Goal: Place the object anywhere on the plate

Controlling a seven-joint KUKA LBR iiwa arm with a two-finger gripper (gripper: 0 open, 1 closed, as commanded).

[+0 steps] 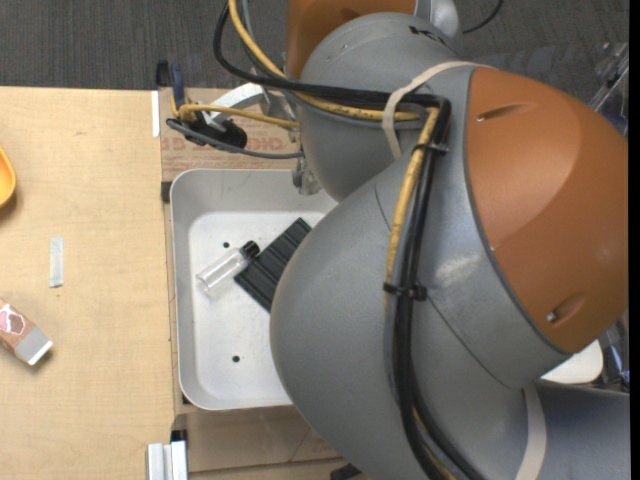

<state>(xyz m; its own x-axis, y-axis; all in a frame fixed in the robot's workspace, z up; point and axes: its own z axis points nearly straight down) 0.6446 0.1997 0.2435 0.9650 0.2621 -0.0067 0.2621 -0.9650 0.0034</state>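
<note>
A small clear tube with a black cap (222,268) lies on the floor of the white bin (200,368), at its upper left. Just right of the cap, a black ribbed piece (272,264) sticks out from under the arm; it looks like the end of my gripper, but the arm's big grey and orange body (450,268) covers the rest. The black piece sits beside the tube's cap, and I cannot tell whether they touch. An orange curved edge (5,180), perhaps a plate, shows at the far left of the wooden surface.
On the wooden surface (90,168) left of the bin lie a small pale stick (56,263) and a brown and white block (24,336). Cardboard (250,138) and yellow and black cables (240,58) run behind the bin. The arm hides the bin's right part.
</note>
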